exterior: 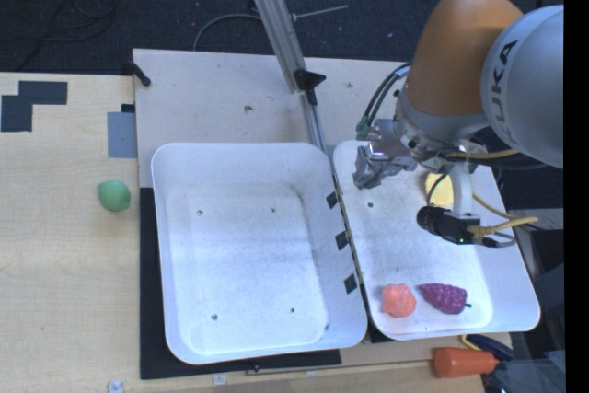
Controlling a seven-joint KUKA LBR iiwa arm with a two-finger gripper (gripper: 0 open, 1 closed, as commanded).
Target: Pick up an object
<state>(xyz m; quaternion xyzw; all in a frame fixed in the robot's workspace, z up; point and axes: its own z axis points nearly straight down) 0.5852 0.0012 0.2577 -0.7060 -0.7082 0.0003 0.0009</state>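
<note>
The arm (479, 69) reaches over the right bin (515, 308), its gripper (371, 168) low near that bin's far-left corner, above bare floor. Whether the gripper is open or closed cannot be told, and nothing is seen held in it. The left bin (184, 170) lies to the gripper's left. Candidate objects rest well nearer the camera than the gripper, by the right bin's front wall: purple grapes (444, 296) and, just beside them, an orange fruit (398, 300). The pick appears not yet made; approach, grasp and lift remain.
</note>
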